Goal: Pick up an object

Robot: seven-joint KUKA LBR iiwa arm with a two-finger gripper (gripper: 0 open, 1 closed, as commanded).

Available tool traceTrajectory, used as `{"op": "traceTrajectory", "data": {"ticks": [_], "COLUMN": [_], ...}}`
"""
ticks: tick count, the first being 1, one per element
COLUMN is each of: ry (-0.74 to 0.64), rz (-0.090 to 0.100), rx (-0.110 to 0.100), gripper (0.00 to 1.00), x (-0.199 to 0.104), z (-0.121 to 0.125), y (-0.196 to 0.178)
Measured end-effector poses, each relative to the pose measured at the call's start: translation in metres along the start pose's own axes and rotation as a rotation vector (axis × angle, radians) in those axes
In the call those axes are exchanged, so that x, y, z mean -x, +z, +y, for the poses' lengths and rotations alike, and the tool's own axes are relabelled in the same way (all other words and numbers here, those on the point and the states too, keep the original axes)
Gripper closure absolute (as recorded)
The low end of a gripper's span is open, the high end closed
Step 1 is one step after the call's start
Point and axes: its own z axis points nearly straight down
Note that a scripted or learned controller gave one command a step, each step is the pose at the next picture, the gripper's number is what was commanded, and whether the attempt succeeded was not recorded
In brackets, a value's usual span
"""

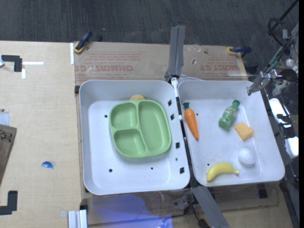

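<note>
At the two-finger gripper (259, 83): poised above the far right corner of the right-hand shallow white bin (209, 146), holding nothing visible; impossible to tell whether open or closed. Nearest below, and probably the easiest pick: small green plastic bottle (228, 115), lying tilted, with a yellow-orange wedge-shaped block (243, 131) just beside it. Best to come down square across the bottle's body, not along it, and keep clear of the block. Further off: white round ball (246, 156), likely to roll; yellow toy banana (222, 171) near the front wall; orange toy carrot (191, 122) along the dividing wall, awkward to straddle. Beyond, in the left-hand white bin (95, 127): green three-compartment plate (140, 127), too broad to grasp.
</note>
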Motion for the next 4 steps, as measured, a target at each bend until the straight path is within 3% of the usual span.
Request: {"op": "traceTrajectory", "data": {"ticks": [1,2,3,4], "ry": [-0.081,0.107,-0.11,-0.204], "rz": [-0.004,-0.001,-0.001,-0.001], "rx": [0.022,0.003,0.003,0.005], "gripper": [0.0,0.0,0.0,0.0], "x": [0.008,0.019,-0.042,-0.026], "z": [0.001,-0.01,0.001,0.025], "y": [0.159,0.098,0.064,0.179]}}
